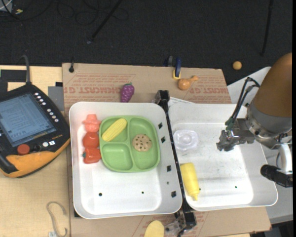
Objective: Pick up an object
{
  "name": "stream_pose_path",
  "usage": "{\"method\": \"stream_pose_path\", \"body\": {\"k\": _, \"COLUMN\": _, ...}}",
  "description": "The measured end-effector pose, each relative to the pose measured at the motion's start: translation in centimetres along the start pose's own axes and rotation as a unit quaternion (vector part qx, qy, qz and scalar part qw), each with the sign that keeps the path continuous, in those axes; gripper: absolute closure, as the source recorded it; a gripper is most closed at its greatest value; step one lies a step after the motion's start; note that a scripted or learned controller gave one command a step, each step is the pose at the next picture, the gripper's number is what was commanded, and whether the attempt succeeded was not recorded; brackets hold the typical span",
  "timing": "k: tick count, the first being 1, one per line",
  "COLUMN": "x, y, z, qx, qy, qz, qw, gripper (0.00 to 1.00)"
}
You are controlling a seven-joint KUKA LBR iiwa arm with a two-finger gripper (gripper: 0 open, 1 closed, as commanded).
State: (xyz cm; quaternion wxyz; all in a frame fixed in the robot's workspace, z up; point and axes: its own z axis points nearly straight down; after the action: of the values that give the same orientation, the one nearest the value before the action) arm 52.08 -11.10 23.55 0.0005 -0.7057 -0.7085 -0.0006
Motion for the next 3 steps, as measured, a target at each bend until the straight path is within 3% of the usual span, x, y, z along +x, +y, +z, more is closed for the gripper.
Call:
{"method": "stream_pose_path", "body": {"k": 1, "x": 4.4, "y": 1.1, "z": 0.0, "qx": 0.001, "qy": 0.000, "qz": 0.001, "qw": 1.0000, "gripper": 1.00}}
{"method": "stream_pose_path", "body": {"k": 2, "x": 3.5, "y": 1.7, "z": 1.6, "qx": 0.002, "qy": -0.001, "qz": 0.002, "qw": 1.0000, "gripper": 1.00}}
{"method": "stream_pose_path", "body": {"k": 3, "x": 4.2, "y": 0.9, "z": 1.6, "qx": 0.002, "qy": 0.000, "qz": 0.003, "qw": 1.0000, "gripper": 1.00}}
